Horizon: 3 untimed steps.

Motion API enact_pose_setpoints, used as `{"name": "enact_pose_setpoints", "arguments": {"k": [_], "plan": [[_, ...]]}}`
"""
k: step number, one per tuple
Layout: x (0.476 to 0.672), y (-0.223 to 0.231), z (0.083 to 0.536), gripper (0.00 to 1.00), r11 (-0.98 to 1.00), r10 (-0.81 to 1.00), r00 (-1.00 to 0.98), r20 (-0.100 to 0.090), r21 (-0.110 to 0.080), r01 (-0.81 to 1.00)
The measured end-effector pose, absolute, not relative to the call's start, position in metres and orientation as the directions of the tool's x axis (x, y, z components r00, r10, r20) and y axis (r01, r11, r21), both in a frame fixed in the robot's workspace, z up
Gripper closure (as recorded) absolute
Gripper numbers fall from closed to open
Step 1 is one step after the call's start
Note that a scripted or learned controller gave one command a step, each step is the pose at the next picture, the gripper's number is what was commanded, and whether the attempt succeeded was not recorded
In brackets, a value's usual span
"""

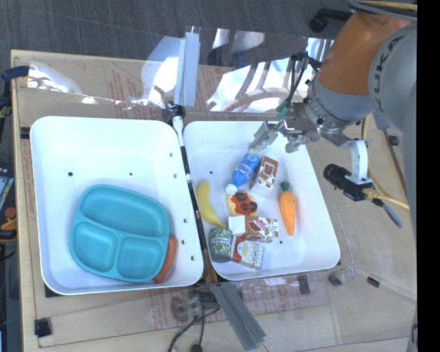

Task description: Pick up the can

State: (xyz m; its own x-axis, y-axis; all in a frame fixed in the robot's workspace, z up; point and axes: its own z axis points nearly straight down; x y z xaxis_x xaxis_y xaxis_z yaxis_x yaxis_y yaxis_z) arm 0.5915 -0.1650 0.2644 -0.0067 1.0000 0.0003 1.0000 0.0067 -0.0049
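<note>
The can (221,243) is seen lying at the near edge of the right bin (319,222), just below the banana (207,204). The gripper (281,138) is held above the bin's far side, well apart from the can; whether the jaws are open cannot be told.

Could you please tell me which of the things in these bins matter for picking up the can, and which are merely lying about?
For the job:
- can, at the right bin's near left corner
- gripper, above the far end of that bin

Lying about:
- banana
- carrot
- blue bottle
- teal divided tray in the left bin
- small cartons around the can
</note>
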Motion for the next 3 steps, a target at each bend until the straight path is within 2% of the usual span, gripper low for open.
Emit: {"name": "enact_pose_setpoints", "arguments": {"k": [1, 2, 3], "plan": [[0.607, -0.186, 0.103, 0.00, 0.222, 0.975, -0.222, 0.000, 0.000, 0.975], [0.656, -0.133, 0.092, 0.00, 0.374, 0.927, -0.374, 0.000, -0.001, 0.927], [0.590, -0.139, 0.091, 0.00, 0.150, 0.989, -0.150, 0.002, -0.005, 0.989]]}}
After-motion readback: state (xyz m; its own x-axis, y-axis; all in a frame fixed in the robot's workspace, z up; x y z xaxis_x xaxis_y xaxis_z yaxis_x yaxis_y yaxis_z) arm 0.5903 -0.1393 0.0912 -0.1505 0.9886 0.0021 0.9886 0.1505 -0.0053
